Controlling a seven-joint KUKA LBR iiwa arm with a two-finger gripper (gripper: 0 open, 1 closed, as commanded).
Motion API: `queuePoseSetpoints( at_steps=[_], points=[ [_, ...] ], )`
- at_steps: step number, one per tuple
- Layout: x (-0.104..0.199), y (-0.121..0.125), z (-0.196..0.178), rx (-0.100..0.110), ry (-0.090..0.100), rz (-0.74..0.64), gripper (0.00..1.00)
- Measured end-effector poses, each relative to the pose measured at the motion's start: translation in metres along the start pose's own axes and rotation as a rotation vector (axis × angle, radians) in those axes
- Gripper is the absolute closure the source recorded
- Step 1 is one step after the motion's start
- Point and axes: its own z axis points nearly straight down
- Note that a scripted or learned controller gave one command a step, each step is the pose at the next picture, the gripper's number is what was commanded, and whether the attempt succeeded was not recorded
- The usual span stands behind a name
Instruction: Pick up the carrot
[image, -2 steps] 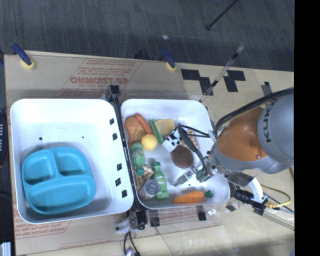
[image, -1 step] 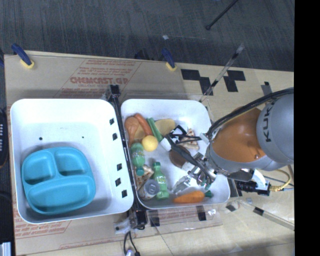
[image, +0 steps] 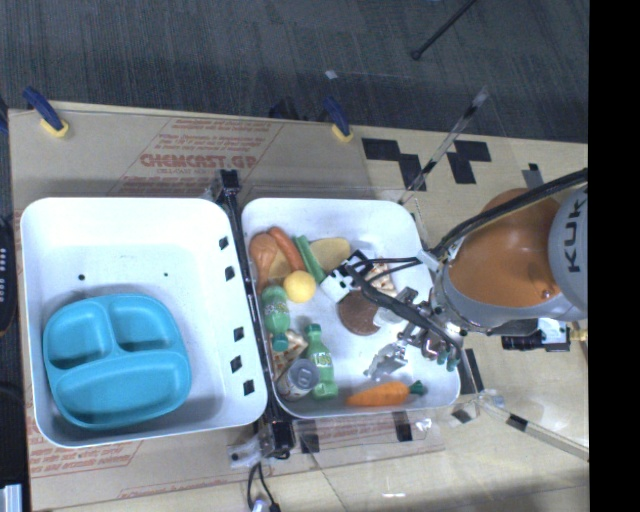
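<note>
The carrot (image: 378, 396) is orange with a small green top at its right end. It lies flat along the front wall of the right bin (image: 330, 212). My gripper (image: 387, 361) hangs just behind and above the carrot, near its middle. It is apart from the carrot as far as I can see. The grey arm with its orange band (image: 500, 268) reaches in over the bin's right wall.
The right bin also holds a yellow lemon (image: 299, 287), a green bottle (image: 318, 353), a brown round piece (image: 357, 315), an orange and a green stick (image: 296, 253), and more toy food along its left side. In the left bin sits a blue divided tray (image: 115, 357).
</note>
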Motion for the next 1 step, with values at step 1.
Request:
queuePoseSetpoints(
  at_steps=[1],
  points=[
    [-0.0071, -0.0059, 0.0506, -0.004, -0.014, -0.302, 0.00]
  ],
)
